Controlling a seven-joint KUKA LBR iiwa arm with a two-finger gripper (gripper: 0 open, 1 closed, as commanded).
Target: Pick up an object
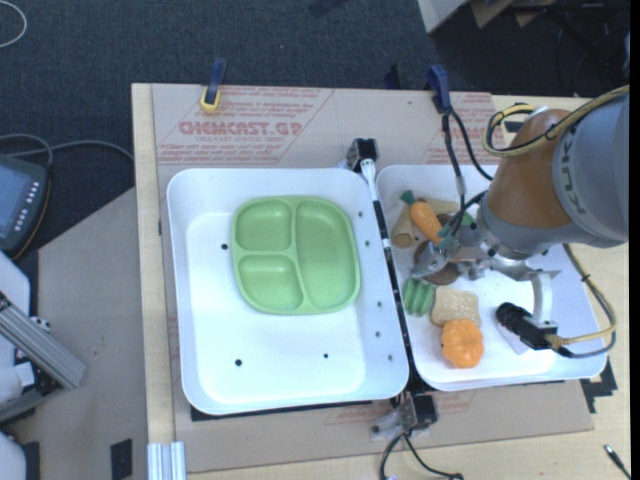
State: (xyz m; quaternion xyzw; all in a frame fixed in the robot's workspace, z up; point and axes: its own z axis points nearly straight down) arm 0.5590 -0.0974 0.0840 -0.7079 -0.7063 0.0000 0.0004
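Nearest, a round orange plastic fruit [461, 342] and tan cracker [456, 305] sit near the right white bin's [520, 368] front rim. Beyond, the jaws [437, 258] sit low among crowded toys; their opening cannot be told. An orange carrot [426, 218] lies farther back.

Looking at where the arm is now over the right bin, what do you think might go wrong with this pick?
1. The gripper sits low among crowded items: the carrot, the green vegetable and the cracker lie close together, so it may nudge or pinch the wrong one.
2. It works near the divider between the bins, so a finger could catch that wall.
3. The loose cable might snag.
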